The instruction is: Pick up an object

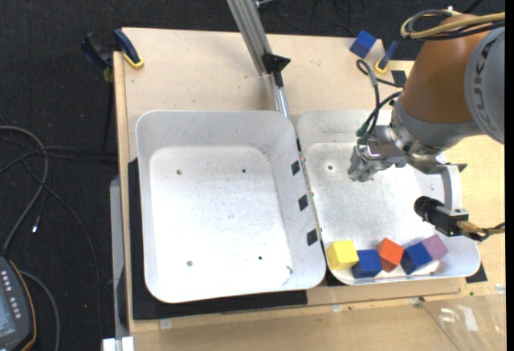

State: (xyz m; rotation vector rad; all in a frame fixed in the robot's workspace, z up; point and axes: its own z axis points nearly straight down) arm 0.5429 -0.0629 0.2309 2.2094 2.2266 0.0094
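Wooden worktop [209, 60] on dark carpet, two white bins, tool [363, 165] over right bin [337, 128], grip state unclear, yellow block [343, 253], blue, orange, purple blocks along near wall, apart from tool.

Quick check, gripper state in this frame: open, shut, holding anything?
Gripper: cannot be told whether open or closed; it sits over the right bin, apart from the blocks along the near edge.

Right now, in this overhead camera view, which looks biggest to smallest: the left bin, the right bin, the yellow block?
1. Left bin, largest.
2. Right bin, somewhat smaller, though the arm covers part of it, so the gap is unsure.
3. Yellow block, far the smallest.
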